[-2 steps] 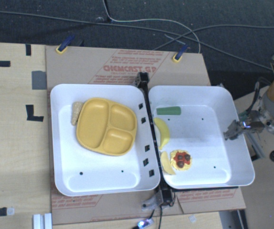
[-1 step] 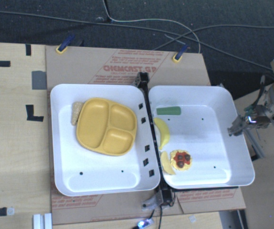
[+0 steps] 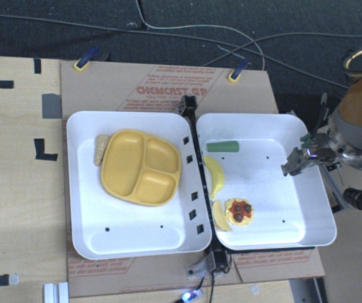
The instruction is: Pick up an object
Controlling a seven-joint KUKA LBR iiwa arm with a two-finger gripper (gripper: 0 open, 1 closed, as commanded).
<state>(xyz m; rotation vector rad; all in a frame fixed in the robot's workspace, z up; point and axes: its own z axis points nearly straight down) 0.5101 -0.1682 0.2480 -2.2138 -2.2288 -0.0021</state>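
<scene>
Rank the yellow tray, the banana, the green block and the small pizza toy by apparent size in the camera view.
1. yellow tray, by far
2. banana
3. green block and small pizza toy, too alike to rank

Grey arm [image 3: 348,141] with orange band, dark metal pincer [image 3: 292,167] (cables alongside)

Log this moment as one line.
gripper: over right bin's right edge, holding nothing | banana, green block, pizza toy: right bin | yellow tray: left bin

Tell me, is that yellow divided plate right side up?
Right side up: the yellow plate in the left bin shows its three hollow compartments facing upward.
</scene>
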